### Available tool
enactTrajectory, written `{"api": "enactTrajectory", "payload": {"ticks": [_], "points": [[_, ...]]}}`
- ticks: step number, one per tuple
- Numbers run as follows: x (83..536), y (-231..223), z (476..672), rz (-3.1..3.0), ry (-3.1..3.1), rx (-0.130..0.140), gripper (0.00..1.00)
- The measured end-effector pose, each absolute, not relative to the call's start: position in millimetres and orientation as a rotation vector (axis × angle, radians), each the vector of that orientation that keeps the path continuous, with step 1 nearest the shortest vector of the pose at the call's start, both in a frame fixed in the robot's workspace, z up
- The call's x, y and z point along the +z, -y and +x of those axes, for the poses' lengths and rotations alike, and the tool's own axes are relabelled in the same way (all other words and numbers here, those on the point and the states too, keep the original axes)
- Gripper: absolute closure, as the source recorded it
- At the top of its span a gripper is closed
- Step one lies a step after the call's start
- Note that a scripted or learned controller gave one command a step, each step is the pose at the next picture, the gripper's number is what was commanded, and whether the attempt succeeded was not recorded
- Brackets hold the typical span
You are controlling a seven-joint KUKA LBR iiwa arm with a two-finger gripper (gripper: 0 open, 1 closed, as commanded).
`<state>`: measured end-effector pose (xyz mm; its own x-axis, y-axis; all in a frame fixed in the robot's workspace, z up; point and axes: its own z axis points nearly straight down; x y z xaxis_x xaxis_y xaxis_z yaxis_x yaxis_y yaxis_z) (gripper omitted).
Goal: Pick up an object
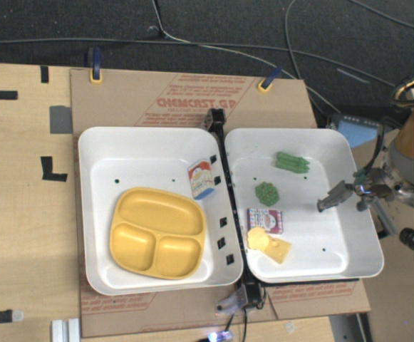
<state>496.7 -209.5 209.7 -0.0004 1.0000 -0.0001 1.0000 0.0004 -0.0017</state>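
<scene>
While the tool [333,199] hangs over the right bin [356,258] at its right wall, I cannot tell its opening; nothing sits between the fingers. Candidate objects lie left of the tool: green round piece [266,192], ridged green piece [292,162], pink packet [266,220], yellow wedge [269,247], all loose, reachable.

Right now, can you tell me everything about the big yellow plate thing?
The yellow plastic divided tray lies flat, open side up, in the left white bin, filling much of its floor towards the near side. It is a rounded rectangle, turned slightly askew, with three hollows: one long compartment along the far side and two smaller ones along the near side, split by raised ridges. It looks smooth, glossy and moulded in one piece. Its compartments hold nothing. The small red, white and blue carton stands just beyond its far right corner.
</scene>
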Motion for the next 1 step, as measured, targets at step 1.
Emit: {"api": "enactTrajectory", "payload": {"ticks": [1], "points": [[145.3, 206.4, 496.3, -2.216, 2.218, 0.006, 0.00]]}}
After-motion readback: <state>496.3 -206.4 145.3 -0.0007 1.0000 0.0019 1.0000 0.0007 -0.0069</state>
